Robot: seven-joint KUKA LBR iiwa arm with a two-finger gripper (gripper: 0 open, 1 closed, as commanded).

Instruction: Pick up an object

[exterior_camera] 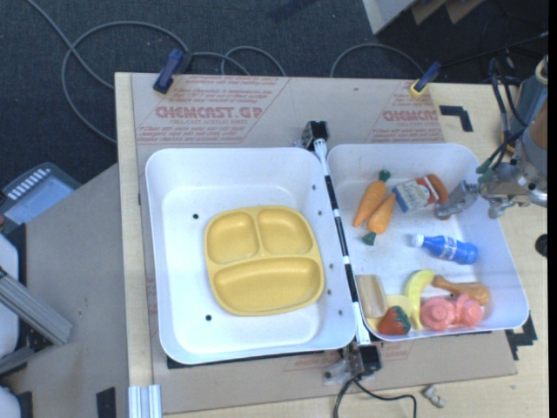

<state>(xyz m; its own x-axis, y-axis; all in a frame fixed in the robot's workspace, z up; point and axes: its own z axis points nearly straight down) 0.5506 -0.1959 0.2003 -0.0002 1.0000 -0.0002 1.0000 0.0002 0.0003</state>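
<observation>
**Fingers over right bin, nothing held**

I see the gripper [459, 200] slightly parted and holding nothing, its tips just beside the sauce packet [418, 193]. Carrots [374, 205] lie left; the blue bottle [447, 248] below.

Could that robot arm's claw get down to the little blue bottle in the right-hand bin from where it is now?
Probably yes. The gripper hangs over the right bin, just up-view of the blue bottle. The bottle lies on its side on bare floor, apart from the carrots and the banana, with nothing lying over it.
</observation>
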